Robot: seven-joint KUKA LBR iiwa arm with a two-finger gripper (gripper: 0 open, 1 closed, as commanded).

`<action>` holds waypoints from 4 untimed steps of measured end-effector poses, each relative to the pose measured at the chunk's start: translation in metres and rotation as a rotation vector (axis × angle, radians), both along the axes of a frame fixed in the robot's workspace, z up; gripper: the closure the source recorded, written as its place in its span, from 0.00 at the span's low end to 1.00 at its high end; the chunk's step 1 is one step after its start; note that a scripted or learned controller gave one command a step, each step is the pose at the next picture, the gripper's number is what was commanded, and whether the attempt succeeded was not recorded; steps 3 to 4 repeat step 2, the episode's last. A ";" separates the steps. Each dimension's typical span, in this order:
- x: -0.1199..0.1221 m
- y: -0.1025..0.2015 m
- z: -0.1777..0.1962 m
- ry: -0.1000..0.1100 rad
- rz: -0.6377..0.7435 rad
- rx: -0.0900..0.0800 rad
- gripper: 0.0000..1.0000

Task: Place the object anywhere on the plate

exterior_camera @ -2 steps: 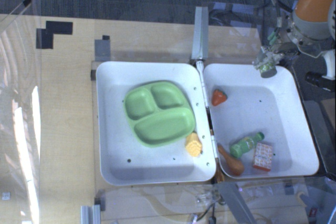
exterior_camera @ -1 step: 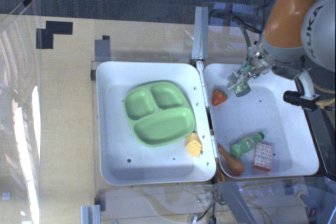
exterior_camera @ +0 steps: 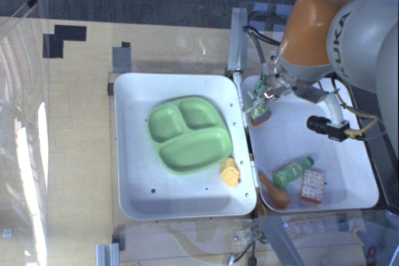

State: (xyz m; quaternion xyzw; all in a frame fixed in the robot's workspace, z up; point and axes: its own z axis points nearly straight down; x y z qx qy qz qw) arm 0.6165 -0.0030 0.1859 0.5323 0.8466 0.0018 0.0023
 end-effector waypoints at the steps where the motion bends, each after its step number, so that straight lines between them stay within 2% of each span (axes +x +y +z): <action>1: -0.003 0.087 0.001 -0.001 0.020 0.001 1.00; 2: -0.003 0.087 0.001 -0.001 0.018 0.001 0.00; 4: -0.003 0.087 0.001 -0.001 0.018 0.001 0.00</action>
